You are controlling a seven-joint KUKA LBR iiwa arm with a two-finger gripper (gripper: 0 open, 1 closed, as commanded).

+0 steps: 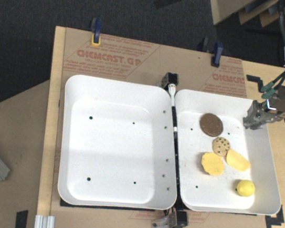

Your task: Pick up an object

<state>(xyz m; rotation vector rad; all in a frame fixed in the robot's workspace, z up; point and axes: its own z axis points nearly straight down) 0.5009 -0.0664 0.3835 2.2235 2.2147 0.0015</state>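
Gripper (253, 121) hangs over right bin (270, 162) back-right edge, nothing visibly held; finger state cannot tell; brown disc (211, 124), cookie (221, 145), yellow pieces (213, 164) lie loose inside that bin; pick not yet done.

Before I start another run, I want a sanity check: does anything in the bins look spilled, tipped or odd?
Nothing stands out. The brown disc, speckled cookie, two yellow pieces and lemon lie inside the right bin.
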